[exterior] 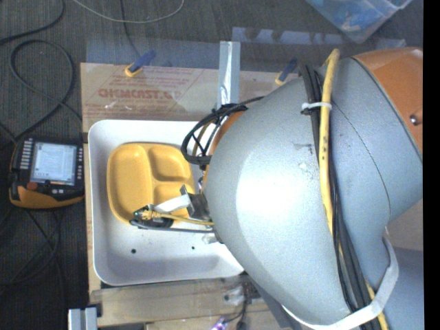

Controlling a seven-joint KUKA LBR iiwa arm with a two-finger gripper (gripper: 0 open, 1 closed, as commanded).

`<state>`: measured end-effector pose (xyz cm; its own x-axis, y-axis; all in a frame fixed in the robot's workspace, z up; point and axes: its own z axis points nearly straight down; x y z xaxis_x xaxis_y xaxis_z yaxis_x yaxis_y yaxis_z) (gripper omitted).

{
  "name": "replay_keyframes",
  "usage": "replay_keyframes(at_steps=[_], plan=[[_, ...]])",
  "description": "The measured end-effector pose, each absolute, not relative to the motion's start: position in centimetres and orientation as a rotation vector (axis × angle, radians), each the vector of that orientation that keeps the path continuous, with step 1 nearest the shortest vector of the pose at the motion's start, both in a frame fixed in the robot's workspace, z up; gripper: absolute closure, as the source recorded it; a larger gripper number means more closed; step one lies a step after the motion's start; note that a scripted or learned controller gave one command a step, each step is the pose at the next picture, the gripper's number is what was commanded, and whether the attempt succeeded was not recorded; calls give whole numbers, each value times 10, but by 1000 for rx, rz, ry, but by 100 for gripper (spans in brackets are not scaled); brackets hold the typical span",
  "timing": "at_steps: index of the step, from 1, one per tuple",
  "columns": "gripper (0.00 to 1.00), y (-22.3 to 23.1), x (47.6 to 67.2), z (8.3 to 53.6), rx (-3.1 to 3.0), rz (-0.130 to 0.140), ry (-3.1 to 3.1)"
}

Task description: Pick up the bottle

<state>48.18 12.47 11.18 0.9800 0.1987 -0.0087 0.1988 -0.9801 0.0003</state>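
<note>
**Item 1, tool** (194, 209): We find it low over the near edge of the yellow tray (141, 174), at the end of the arm (295, 205). The arm's bulk covers it from above, so we cannot tell how far open it is or whether it has hold of anything.

**Item 2, bottle:** We cannot tell where it lies. We judge it likeliest to be under the arm, close beneath or behind the tool, since the low reach suggests a pick there.

**Item 3, yellow tray:** A divided tray, just beside and partly under the tool, lying flat in the white bin (103, 253). The bin's walls presumably keep loose things within the tool's reach.

**Item 4, board** (137, 91): It has red lettering and lies beyond the tool, under the bin. A clamp (139, 62) holds it at the edge, we judge so that the bin cannot shift.

**Item 5, handset** (47, 170): It sits well apart from the tool, off the table, probably so that it stays clear of the arm's sweep.
</note>
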Motion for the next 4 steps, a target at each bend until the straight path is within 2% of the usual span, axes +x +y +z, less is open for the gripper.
replay_keyframes(at_steps=[1, 2, 3, 4], plan=[[100, 192, 485, 89, 3123, 0, 300], [100, 107, 490, 92, 3106, 27, 461], [100, 129, 490, 91, 3118, 29, 305], [100, 178, 487, 90, 3122, 15, 302]])
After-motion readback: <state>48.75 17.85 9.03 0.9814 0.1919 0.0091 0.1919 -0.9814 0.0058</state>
